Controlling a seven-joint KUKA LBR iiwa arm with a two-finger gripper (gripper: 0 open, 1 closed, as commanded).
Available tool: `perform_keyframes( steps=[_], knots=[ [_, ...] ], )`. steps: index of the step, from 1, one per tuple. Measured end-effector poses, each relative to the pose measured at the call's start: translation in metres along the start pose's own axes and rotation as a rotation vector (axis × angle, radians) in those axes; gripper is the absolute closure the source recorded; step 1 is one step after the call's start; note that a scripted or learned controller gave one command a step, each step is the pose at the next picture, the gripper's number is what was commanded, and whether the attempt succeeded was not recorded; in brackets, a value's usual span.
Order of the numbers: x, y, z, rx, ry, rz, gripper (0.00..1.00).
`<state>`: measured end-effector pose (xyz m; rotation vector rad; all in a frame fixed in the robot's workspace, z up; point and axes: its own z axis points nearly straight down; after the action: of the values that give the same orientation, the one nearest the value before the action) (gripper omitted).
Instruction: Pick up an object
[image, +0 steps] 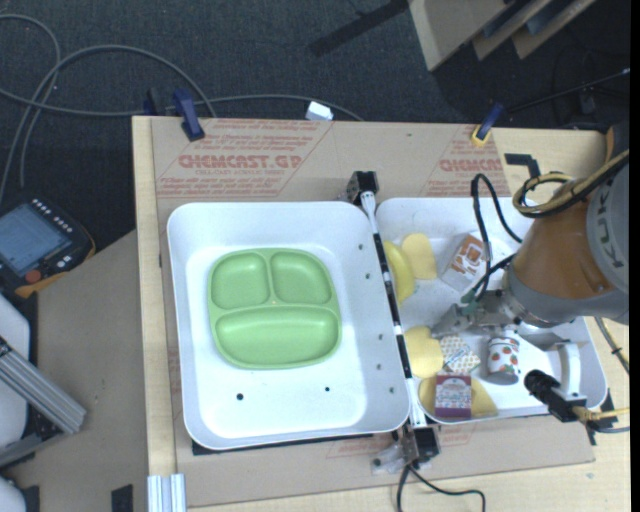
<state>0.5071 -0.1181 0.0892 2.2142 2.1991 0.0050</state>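
The left bin (190, 300) holds a green divided plate (274, 308), lying flat near its middle, well apart from anything the arm is working at. Right of that plate, past the divider between the bins, the right bin (420, 215) carries the loose objects: a yellow piece (412, 262) against the divider, a small orange-and-white packet (466, 257) further right of it, another yellow piece (424, 352) lower down, a purple-labelled box (453, 395) near the front wall, and a small white cup with red spots (502, 358).

Right again, the gripper (478, 312) is down inside this bin among the clutter, between the packet and the spotted cup. Whether it is open or closed cannot be told from here, and nothing is visibly caught in it.

Judging by this, the reach into the bin is done, but no object is lifted; all pieces appear to rest on the bin floor. The grasp and the lift are left.
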Motion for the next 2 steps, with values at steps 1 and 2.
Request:
perform_keyframes(
  steps=[1, 2],
  knots=[
    [-0.016, 0.068, 0.005, 0.016, 0.012, -0.007, 0.0],
    [-0.061, 0.138, 0.006, 0.026, 0.018, -0.008, 0.0]
  ],
)
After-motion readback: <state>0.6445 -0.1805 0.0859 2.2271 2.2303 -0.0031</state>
